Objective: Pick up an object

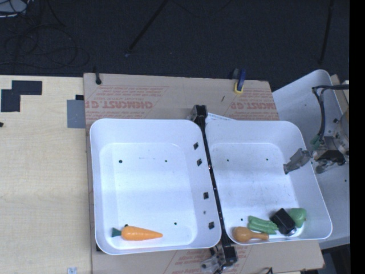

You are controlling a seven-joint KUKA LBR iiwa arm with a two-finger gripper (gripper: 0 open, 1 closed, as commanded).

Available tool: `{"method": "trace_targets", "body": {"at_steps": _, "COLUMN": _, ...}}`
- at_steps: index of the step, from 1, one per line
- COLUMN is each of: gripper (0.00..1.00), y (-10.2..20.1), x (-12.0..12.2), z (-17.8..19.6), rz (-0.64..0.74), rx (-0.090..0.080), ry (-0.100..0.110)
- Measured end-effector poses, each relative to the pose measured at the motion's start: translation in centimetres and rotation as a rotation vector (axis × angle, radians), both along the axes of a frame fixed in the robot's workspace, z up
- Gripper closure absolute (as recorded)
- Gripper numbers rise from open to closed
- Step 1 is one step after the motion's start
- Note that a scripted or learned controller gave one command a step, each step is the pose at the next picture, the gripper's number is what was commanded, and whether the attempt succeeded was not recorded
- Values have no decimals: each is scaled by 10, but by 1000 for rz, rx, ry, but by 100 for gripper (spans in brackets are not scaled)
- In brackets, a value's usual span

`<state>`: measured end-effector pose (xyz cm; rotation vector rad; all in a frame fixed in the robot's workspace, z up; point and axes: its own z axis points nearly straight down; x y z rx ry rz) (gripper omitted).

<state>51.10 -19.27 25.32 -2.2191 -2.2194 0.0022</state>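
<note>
The gripper (305, 160) hangs at the right bin's (256, 153) far right rim, fingers spread wide with nothing between them — likely staged for a reach — while a pear (249, 234), green pods (262, 225) and black block (283, 220) crowd the near corner, and a carrot (140, 233) lies alone in the left bin (142, 153).

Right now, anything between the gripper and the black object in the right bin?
No. In the camera view, bare white floor of the right bin separates the gripper, at the right wall, from the black object at the near edge.

Grey metal pincer (305, 160), black cables
</note>
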Motion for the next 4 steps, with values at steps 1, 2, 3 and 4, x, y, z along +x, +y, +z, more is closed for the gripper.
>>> {"method": "trace_targets", "body": {"at_steps": 1, "gripper": 0, "y": 66, "x": 26, "z": 45, "rz": 7, "rx": 0, "ry": -6}}
{"method": "trace_targets", "body": {"at_steps": 2, "gripper": 0, "y": 127, "x": 53, "z": -74, "rz": 6, "rx": 3, "ry": 11}}
{"method": "trace_targets", "body": {"at_steps": 3, "gripper": 0, "y": 218, "x": 100, "z": -66, "rz": 9, "rx": 3, "ry": -3}}
{"method": "trace_targets", "body": {"at_steps": 4, "gripper": 0, "y": 132, "x": 134, "z": -66, "rz": -6, "rx": -4, "ry": -3}}
